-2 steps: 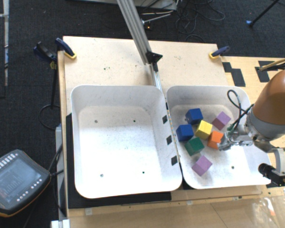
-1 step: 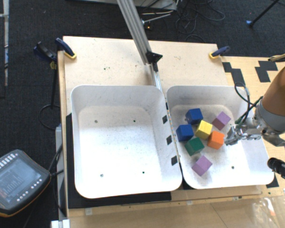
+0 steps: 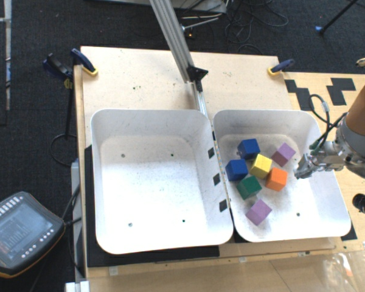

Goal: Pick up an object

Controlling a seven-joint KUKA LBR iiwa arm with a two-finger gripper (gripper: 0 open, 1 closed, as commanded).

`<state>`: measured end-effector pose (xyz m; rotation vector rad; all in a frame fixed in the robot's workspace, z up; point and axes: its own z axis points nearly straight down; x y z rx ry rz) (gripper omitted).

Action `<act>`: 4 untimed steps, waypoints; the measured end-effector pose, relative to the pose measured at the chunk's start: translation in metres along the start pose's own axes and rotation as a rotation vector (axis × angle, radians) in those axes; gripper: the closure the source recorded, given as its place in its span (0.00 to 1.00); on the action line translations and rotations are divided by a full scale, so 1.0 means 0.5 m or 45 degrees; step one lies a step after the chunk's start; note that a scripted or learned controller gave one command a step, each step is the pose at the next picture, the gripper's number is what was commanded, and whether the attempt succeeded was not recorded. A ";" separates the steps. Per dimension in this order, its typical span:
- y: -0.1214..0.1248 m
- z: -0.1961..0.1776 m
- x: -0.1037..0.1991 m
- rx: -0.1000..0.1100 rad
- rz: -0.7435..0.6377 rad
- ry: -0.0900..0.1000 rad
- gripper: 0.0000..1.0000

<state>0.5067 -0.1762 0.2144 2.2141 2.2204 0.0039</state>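
Probably light, rigid and flat-sided, orange cube [image 3: 276, 179] best pinched across opposite faces; end effector [image 3: 304, 170] just beside it, finger state unclear.

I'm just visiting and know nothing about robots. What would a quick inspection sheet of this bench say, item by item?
Surface: wooden bench bearing a left bin and a right bin, both white, side by side.
Job's things: seven blocks in the right bin: two blue, yellow, orange, green, two purple, mostly bunched together.
Clutter: nothing seen on the bench beyond the bins.
Grippers: gripper low over the right bin, just right of the orange block; nothing seen held.
Cables: dark cables on the floor behind the bench.
Surroundings: clamps at the bench's back corners, handheld control pendant at lower left, slanted metal pole.
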 end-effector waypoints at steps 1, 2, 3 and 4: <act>0.022 -0.027 0.114 0.002 -0.007 0.005 1.00; 0.044 -0.009 0.213 0.009 -0.007 0.005 1.00; 0.051 -0.007 0.321 0.007 -0.007 0.006 1.00; 0.073 -0.036 0.413 0.006 -0.007 0.005 1.00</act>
